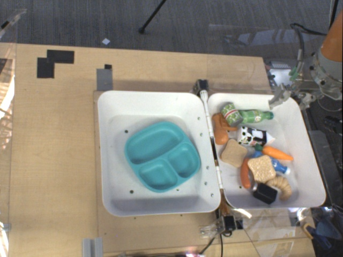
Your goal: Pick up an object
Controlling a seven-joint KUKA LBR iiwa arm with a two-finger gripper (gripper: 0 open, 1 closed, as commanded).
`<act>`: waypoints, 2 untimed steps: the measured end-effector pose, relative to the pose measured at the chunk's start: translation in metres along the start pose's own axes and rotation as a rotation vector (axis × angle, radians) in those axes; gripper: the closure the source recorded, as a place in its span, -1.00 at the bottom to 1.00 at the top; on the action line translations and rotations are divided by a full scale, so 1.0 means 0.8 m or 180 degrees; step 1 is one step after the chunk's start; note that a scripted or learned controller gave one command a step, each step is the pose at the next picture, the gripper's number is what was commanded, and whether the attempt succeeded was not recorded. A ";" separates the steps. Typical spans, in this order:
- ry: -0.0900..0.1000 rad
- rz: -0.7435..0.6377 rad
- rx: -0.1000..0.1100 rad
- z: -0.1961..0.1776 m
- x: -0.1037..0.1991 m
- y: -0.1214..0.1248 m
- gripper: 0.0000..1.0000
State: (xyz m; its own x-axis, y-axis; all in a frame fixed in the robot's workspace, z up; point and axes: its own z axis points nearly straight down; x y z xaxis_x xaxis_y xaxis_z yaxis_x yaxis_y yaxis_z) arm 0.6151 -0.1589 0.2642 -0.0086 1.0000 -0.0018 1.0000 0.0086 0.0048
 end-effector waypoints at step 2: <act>-0.0007 -0.0017 -0.0177 0.188 0.014 -0.048 -1.00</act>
State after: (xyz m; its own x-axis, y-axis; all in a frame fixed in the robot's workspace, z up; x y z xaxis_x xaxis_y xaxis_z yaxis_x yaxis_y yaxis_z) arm 0.5772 -0.1486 0.1135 -0.0138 0.9999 -0.0042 0.9981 0.0140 0.0602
